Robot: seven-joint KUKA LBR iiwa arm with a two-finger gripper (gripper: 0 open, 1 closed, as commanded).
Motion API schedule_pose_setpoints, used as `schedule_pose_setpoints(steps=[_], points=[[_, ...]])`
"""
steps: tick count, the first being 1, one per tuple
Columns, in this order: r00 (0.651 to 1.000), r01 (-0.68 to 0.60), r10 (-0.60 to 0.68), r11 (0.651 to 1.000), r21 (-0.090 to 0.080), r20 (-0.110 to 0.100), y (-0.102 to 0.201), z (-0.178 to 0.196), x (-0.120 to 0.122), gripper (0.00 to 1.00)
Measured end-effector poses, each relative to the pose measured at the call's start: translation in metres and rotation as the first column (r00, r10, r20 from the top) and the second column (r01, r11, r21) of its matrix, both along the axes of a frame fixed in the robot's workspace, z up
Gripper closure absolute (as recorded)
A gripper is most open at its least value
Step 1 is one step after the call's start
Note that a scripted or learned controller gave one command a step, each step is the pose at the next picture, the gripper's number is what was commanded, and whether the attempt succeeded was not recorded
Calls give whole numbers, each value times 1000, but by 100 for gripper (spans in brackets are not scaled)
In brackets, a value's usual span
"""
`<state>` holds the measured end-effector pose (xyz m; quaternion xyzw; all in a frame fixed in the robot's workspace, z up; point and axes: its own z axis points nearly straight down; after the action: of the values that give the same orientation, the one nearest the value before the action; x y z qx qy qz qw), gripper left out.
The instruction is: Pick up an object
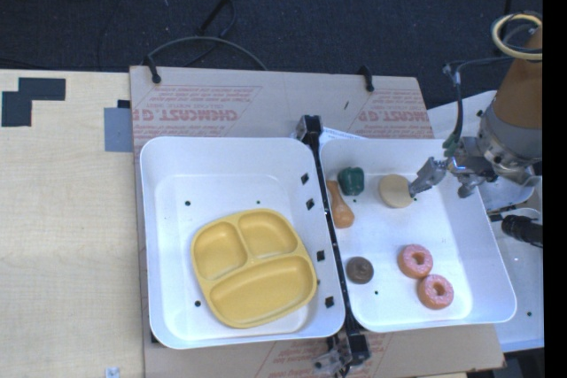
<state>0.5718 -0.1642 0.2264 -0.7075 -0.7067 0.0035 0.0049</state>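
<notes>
the yellow tray (255, 268) fills the left bin, and in the right bin (478, 230) the hand (419, 182) is touching the cream disc (395, 190), its grip i cannot tell, so i judge it must close and lift.

We see a pale wooden worktop (62, 217) with dark grey square patches near its far left edge. On it lies a flat brown cardboard sheet (204, 106) printed with reversed red lettering, and on that sheet sit two shallow white plastic bins side by side, touching along their inner edges. The left white bin (168, 181) holds a yellow three-compartment tray. The right white bin (478, 279) holds several small food-shaped items. Black clips join the bins at the middle seam.
</notes>
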Motion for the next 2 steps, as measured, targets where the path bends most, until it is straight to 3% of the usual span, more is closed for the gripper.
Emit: schedule_pose_setpoints(steps=[1,2], points=[[1000,-1,1,1000,-2,11,0,5,2,0],[1000,-1,1,1000,0,5,2,-38,1,0]])
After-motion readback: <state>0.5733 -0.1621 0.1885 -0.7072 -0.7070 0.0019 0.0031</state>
